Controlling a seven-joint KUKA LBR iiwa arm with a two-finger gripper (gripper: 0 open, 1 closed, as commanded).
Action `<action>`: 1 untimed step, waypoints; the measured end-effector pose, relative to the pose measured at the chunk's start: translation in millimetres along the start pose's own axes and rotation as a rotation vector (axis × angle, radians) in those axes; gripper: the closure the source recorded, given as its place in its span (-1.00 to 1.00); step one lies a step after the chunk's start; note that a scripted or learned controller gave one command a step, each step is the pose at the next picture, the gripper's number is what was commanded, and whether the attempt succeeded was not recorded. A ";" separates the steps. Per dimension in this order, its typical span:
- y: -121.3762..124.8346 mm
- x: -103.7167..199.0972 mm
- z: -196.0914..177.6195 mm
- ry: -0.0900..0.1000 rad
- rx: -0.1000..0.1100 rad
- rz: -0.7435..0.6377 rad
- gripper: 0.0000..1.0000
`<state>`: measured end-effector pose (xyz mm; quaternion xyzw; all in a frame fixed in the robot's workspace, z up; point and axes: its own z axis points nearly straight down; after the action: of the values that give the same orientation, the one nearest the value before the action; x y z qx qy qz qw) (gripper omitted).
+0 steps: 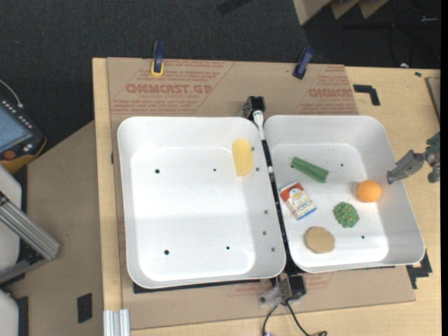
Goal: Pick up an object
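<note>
My gripper (413, 176) hangs at the right edge of the view, over the right rim of the right bin (364, 128). It is open, with nothing between its fingers. An orange ball (369, 191) lies just left of and below the nearer fingertip (392, 177). The same bin holds a green bumpy ball (346, 215), a tan round disc (320, 240), a red and white carton (297, 200) and a green cylinder (309, 169). A pale yellow oblong piece (242, 157) lies alone in the left bin (140, 208), near its right wall.
Both bins sit on a cardboard sheet (210, 82) held by two clamps (157, 58) at the back. A black divider strip (269, 187) runs between the bins. A blue-screened device (14, 131) stands off the bench at far left.
</note>
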<state>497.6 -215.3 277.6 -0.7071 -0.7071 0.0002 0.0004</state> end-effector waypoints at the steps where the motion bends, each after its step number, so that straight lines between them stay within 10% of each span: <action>1: 0.6 -0.2 -10.8 -0.002 -0.003 -0.001 1.00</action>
<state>498.2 -215.6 288.4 -0.7067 -0.7075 -0.0002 -0.0015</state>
